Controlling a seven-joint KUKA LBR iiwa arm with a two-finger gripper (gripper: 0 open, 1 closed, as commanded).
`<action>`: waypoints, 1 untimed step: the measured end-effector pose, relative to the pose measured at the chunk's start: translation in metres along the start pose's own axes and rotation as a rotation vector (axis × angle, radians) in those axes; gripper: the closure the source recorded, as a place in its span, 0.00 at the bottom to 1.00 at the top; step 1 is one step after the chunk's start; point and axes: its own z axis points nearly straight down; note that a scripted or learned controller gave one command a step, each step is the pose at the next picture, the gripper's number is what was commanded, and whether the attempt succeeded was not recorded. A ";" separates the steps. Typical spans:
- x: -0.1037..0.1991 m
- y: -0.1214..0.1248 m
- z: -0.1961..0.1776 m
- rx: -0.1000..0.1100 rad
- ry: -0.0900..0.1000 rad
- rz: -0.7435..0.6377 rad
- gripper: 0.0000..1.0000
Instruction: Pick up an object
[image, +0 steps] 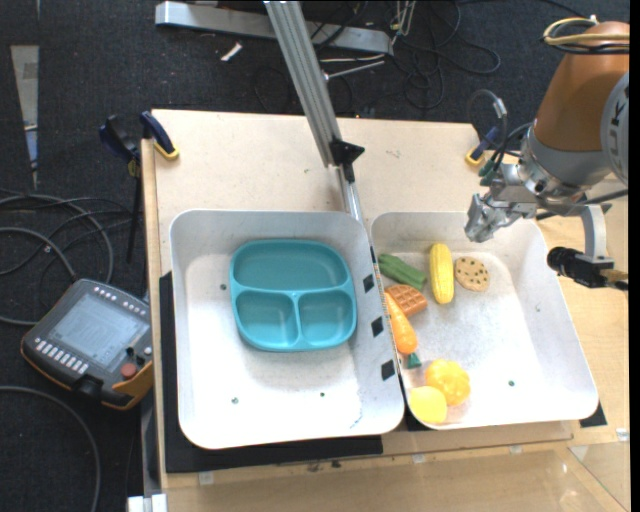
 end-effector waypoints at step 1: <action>0.056 -0.020 0.009 0.008 0.004 -0.004 1.00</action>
